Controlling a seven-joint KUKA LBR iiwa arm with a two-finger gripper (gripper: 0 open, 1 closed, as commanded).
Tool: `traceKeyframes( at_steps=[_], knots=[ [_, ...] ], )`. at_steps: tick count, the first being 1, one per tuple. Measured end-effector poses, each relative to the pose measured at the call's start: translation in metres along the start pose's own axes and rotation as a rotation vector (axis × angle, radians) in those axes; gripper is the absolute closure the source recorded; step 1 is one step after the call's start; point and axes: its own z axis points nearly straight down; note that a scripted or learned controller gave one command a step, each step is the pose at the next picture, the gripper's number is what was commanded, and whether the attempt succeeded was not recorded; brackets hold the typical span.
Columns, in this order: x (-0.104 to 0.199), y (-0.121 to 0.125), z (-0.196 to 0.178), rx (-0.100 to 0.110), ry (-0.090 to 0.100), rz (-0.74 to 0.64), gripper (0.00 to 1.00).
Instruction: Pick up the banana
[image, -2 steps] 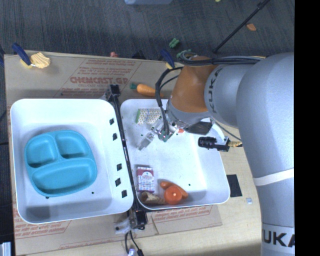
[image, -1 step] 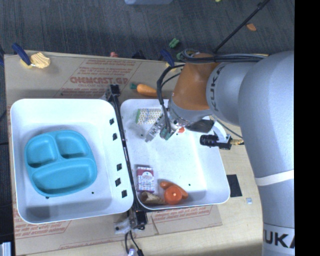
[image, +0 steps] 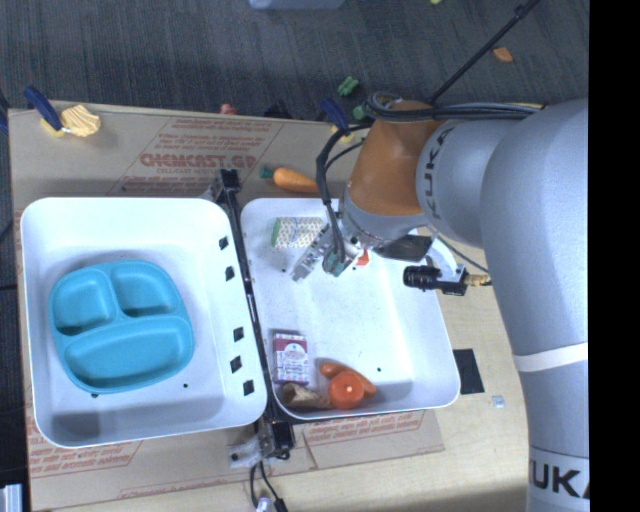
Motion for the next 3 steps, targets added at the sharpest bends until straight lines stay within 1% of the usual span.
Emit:
traceKeyframes(
  at_steps=[1, 2, 3],
  knots=[
    [0.068, 0.066, -0.079, -0.003, 0.001, 0.349, 1.00],
    [0.037, 0.102, -0.080, -0.002, 0.000, 0.264, 1.00],
    [0.002, 0.063, -0.080, -0.003, -0.001, 0.394, 1.00]
  ],
)
